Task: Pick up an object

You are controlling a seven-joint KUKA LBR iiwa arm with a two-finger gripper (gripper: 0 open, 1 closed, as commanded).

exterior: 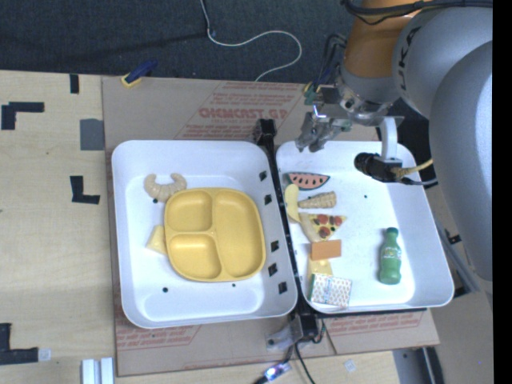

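The grey arm with its orange band is reaching in over the far edge of the right-hand shallow white bin (416, 238), and the two-finger gripper (314, 138) is hanging above that bin's far left corner, with nothing between its fingers; whether they are spread wide or drawn narrow I cannot tell, since they are showing as a small dark cluster against the bin rim. No one thing is named by the task, so the choice is open. The things are lying mostly along the right bin's left wall: a red watermelon-slice toy (308, 180) nearest the gripper, then a pale yellow banana-like piece (291, 203), a beige ridged biscuit-like piece (317, 201), a pizza-slice toy (322, 226), an orange flat block (326, 250) and a small patterned packet (330, 290) toward the near edge. A green plastic bottle (390, 256) is lying well apart from them, nearer the right wall. In the left-hand white bin (128, 214) a yellow divided plastic plate (214, 233) is sitting beside a tan curved toy (163, 186). To do this step well, I would judge the green bottle the better target: it has free space on both sides for the fingers, whereas the crowded pieces are flat, touching or nearly so, and close against the wall. The fingers should be straddling the bottle across its narrow width, descending straight down and closing low on the body.
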